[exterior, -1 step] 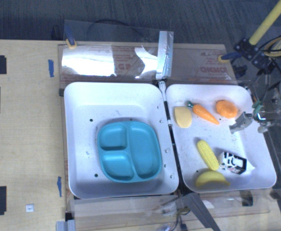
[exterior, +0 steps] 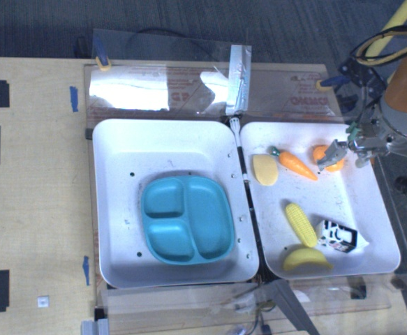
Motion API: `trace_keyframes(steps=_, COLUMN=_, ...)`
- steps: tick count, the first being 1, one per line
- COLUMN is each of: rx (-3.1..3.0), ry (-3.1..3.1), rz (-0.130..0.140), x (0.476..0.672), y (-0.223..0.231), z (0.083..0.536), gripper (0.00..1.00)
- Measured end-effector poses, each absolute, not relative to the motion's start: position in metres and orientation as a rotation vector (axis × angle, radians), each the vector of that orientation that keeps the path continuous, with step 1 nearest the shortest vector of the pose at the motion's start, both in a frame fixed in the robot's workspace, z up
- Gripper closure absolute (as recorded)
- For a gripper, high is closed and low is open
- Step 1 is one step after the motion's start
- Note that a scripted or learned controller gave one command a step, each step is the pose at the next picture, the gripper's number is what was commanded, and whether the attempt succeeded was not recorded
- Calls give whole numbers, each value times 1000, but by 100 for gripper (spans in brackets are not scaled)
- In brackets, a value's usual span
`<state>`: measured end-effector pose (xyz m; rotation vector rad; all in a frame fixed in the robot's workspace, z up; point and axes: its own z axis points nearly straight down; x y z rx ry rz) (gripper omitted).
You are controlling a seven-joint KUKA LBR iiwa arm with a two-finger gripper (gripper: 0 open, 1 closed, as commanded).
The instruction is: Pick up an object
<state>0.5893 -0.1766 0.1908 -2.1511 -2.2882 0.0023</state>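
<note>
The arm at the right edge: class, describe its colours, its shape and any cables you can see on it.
A grey rounded arm with an orange band above the wrist. It ends in a small grey metal gripper. Black and yellow cables loop above it.

Wooden bench (exterior: pixel 28 208) bears two white bins (exterior: pixel 112 187), side by side

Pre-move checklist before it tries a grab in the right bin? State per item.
1. Gripper over the right bin: ok, at its upper right.
2. Target near gripper: ok, orange piece lies right at it.
3. Anything held already: cannot tell.
4. Neighbours clear of target: ok, carrot lies apart to its left.
5. Other items out of the way: ok, corn cob and black-and-white item lie lower in the bin.
6. Blue tray: ok, in the left bin.
</note>
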Motion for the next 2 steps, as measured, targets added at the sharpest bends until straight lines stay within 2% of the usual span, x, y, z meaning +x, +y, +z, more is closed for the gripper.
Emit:
trace_keyframes(steps=1, rx=-1910, ry=-2503, rz=-5, x=633, y=-145, z=88, gripper=0)
trace_keyframes(steps=2, rx=-2241, ry=-2208, rz=-3, x=627, y=-169, z=116, gripper=0)
